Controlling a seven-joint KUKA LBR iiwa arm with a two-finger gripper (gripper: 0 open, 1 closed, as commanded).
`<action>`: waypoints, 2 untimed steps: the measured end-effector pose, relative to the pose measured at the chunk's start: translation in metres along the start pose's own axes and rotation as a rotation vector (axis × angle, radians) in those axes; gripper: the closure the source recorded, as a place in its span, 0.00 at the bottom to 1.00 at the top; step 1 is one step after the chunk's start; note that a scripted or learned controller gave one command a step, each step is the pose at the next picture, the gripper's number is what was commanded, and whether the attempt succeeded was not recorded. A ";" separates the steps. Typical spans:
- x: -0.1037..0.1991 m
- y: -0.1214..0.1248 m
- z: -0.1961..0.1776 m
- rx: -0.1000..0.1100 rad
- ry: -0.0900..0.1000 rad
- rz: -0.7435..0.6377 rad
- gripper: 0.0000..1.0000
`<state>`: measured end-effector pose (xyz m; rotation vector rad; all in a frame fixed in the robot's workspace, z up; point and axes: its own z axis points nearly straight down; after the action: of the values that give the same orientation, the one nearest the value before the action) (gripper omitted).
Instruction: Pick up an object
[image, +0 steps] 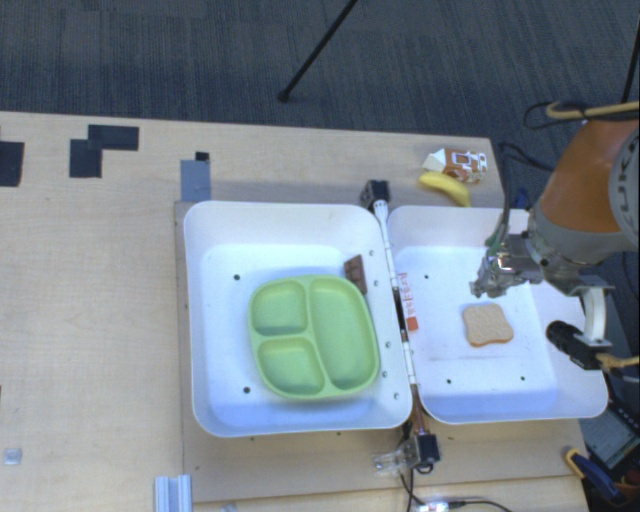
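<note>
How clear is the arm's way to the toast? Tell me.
Probably clear. The end effector hangs in the right bin just above and left of the toast, which lies flat alone on the floor, nothing between them.

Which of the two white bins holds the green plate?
The left bin holds the green plate; the right bin holds a bread slice.
</note>
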<state>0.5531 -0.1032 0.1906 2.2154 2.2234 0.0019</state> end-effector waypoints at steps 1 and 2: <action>-0.102 0.018 0.044 0.001 -0.001 0.001 1.00; -0.101 0.019 0.044 0.000 0.000 -0.001 0.00</action>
<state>0.5724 -0.2046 0.1470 2.2140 2.2246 0.0019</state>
